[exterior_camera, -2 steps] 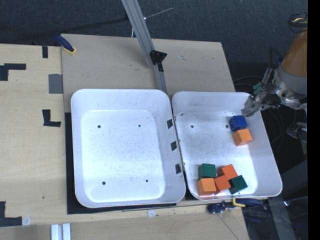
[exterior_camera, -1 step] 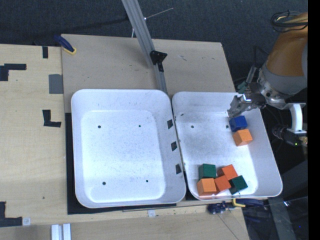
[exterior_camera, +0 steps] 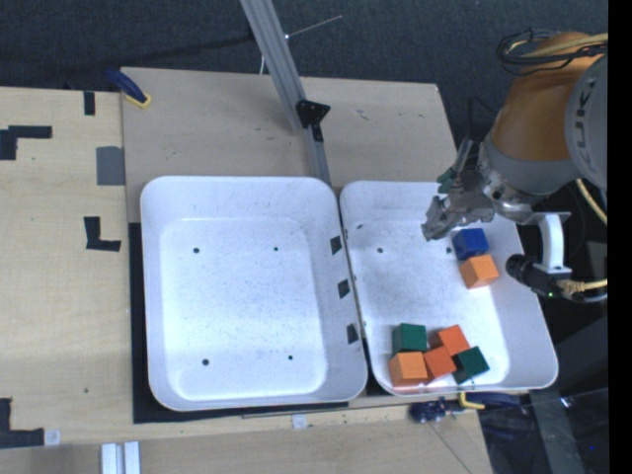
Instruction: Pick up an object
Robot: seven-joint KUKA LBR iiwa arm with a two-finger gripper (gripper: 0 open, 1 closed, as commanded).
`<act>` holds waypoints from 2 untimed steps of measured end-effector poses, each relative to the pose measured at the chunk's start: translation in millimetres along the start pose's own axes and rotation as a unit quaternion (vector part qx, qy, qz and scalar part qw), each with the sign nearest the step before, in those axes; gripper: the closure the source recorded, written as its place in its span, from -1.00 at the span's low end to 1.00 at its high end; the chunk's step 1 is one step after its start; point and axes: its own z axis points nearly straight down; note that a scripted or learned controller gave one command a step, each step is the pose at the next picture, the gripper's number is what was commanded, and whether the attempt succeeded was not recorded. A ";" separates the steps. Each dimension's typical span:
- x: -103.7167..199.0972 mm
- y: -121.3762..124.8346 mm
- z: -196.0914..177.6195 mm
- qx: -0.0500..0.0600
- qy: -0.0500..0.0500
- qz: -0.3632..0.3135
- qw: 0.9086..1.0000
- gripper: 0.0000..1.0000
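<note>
One small blue cube [exterior_camera: 470,241] sits beside the hand [exterior_camera: 437,227].

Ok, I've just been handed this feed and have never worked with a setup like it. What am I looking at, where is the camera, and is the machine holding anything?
You are seeing one fixed camera above a wooden bench, looking down at a slant. The grey machine with the orange band on the right is a robot arm; its claw hangs over the right-hand white bin. Beside that sits a left-hand white bin.

In the right bin, a blue block and an orange block lie close to the claw. Near the front edge is a cluster: two green blocks and three orange or reddish ones.

Nothing is visibly between the claw's fingers, so I would not count anything as held. Whether the claw is open or shut is not clear from this angle.
</note>
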 end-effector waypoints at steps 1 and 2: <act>60.8 -3.4 -6.1 0.000 0.001 -0.001 1.000 1.00; 112.7 -3.6 8.1 0.001 0.000 -0.001 1.000 1.00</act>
